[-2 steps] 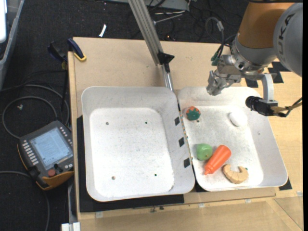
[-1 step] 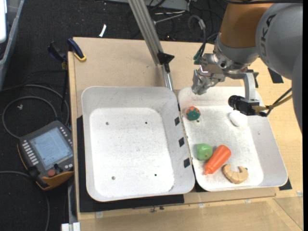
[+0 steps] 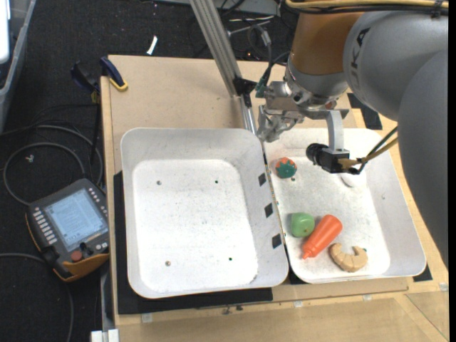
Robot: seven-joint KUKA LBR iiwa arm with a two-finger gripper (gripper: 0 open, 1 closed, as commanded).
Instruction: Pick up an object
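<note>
My gripper sits in the upper middle of the frame, over the top-left corner of the right-hand shallow white bin, close to the rim where the two bins meet. Can't tell how it's set from this angle; the metal parts blur into the bin edge. Nothing visibly held.

Nearest candidate: small round teal-and-orange ball, just below the gripper, near the bin's left wall. Further down the frame: green rounded toy, pepper-like, touching or nearly touching the orange carrot-shaped toy lying tilted beside it. Tan curved piece, looks like a pastry or cashew, sits at the lower right of the bin, near the carrot's tip. A black cylindrical fitting hangs off my wrist to the right of the ball. The left-hand white bin lies mid-frame, on the tan worktop.

Risks as I judge them:
- Ball is round and close to the wall, so it could roll off on contact or one side of the gripper lands on the rim.
- Green toy and carrot are crowded together, so a descent there may wedge between them or nudge both.
- The black fitting could clip the bin rim on a low approach.
</note>
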